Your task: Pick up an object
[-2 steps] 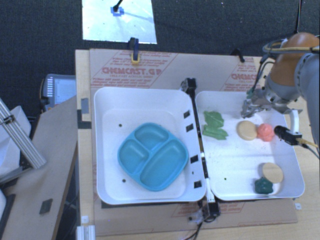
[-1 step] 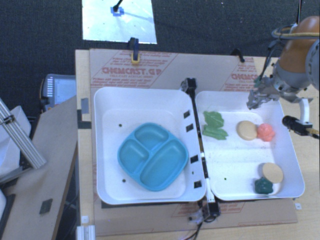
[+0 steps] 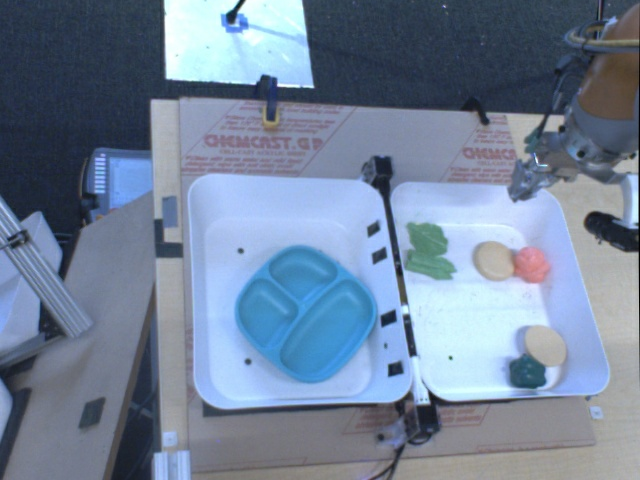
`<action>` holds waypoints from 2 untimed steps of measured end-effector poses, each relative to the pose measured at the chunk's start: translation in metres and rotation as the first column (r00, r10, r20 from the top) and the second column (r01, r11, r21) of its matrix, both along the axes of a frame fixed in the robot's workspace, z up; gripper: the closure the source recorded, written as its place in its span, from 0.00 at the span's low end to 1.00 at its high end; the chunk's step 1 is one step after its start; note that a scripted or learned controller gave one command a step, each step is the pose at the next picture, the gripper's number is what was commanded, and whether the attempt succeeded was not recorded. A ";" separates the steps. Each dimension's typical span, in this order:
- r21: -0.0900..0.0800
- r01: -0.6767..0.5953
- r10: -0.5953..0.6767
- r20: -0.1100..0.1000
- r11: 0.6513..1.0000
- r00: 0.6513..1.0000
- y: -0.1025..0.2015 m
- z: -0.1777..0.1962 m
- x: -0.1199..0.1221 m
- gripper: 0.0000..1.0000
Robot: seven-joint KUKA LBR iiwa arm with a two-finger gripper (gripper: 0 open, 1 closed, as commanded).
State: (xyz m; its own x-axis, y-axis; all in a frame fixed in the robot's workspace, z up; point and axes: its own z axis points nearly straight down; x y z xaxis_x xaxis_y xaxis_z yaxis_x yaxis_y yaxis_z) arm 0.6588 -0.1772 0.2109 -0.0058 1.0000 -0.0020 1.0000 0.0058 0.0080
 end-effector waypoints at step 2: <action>0.003 -0.003 0.003 -0.007 1.000 1.000 0.099 0.004 -0.020 1.00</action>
State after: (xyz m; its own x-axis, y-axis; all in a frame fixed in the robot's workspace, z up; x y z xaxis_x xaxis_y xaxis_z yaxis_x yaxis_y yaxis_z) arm 0.6385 -0.0784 0.2152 -0.0085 1.0000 0.0008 1.0000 0.0085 0.0007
